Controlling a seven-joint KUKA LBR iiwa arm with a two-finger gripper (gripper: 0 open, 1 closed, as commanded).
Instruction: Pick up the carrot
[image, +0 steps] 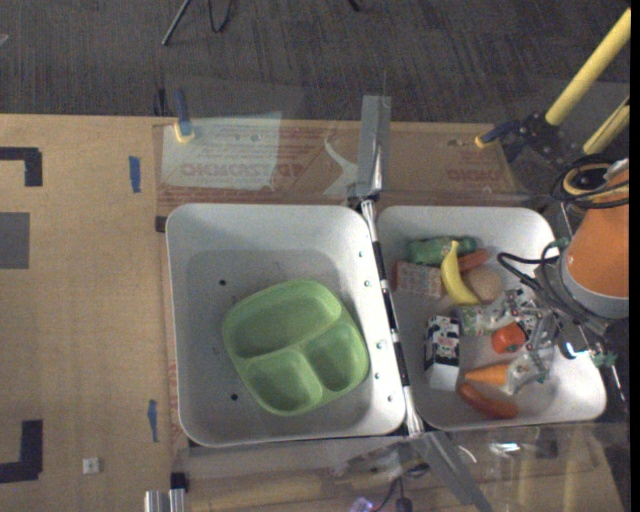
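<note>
- The gripper (532, 352) hangs low over the right bin (580, 400), near that bin's right side; its metal parts blur together with cables, so I cannot tell how it stands.
- The carrot (487, 375), an orange wedge, lies just beside the gripper on its left, on the bin floor near the front wall; nothing shows it gripped.
- A red sausage-like item (490, 401) lies just in front of the carrot, touching or nearly touching it.
- A small red-orange item (507, 338) sits just behind the carrot, close to the gripper.
- A black-and-white carton (442, 350) stands to the carrot's left.
- Farther back lie a banana (457, 277), a green packet (432, 249) and a brown box (418, 279), crowded together.
- The arm (600, 255), with its orange band, comes in from the right above the bin's edge.
- The left bin (200, 250) holds a green divided tray (295, 345), lying slantwise near its middle.
</note>
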